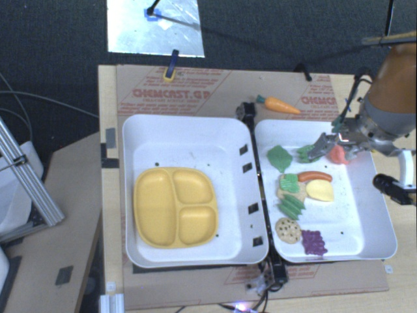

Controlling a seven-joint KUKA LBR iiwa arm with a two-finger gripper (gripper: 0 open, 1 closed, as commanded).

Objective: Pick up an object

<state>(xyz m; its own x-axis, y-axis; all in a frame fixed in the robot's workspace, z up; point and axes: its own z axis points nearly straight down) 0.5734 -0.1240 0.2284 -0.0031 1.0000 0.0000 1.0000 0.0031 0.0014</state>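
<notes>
We see the end effector [324, 147] low over the right bin's [371, 233] upper part; we cannot tell its state. A small red toy [337, 154] lies just beside it to the right, a dark green piece [306, 152] just left. Farther left sits a green leaf-shaped toy [280, 157]; below lie a sausage [315, 176], a yellow piece [320, 190], a cookie [287, 229] and purple grapes [314, 242]. The left bin [189, 132] holds a yellow divided plate [174, 207]. A toy carrot [279, 105] rests on the worktop [215, 93].
</notes>
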